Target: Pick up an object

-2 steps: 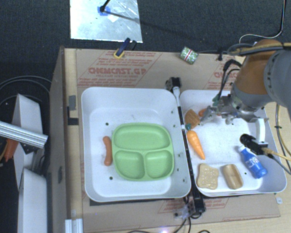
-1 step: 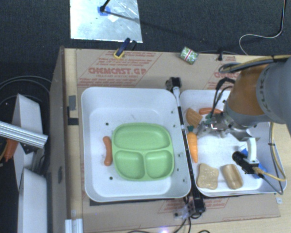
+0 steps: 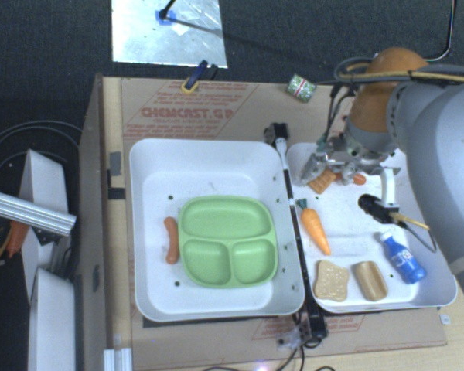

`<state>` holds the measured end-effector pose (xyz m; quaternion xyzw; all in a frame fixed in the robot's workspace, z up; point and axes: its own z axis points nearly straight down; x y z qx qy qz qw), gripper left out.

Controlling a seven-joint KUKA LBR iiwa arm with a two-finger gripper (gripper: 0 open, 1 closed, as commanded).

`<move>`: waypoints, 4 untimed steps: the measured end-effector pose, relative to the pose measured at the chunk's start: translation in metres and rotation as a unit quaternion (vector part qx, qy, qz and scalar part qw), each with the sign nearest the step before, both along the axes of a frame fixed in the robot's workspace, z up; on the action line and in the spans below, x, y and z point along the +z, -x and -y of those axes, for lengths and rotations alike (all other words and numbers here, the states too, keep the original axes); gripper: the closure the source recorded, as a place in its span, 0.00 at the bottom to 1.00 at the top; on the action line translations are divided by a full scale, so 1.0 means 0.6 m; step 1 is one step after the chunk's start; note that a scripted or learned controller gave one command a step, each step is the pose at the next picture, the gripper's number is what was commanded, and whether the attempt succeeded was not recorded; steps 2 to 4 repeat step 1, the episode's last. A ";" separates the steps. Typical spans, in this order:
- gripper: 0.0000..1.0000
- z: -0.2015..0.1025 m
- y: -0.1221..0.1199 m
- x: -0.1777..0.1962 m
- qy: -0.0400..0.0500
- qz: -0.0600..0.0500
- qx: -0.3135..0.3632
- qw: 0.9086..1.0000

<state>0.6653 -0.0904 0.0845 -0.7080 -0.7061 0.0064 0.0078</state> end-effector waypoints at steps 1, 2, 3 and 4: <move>1.00 0.003 0.003 0.016 0.001 -0.005 0.002 1.000; 1.00 0.003 0.003 0.016 0.001 -0.005 0.002 1.000; 1.00 0.003 0.003 0.016 0.001 -0.005 0.002 1.000; 1.00 0.003 0.003 0.016 0.001 -0.005 0.002 1.000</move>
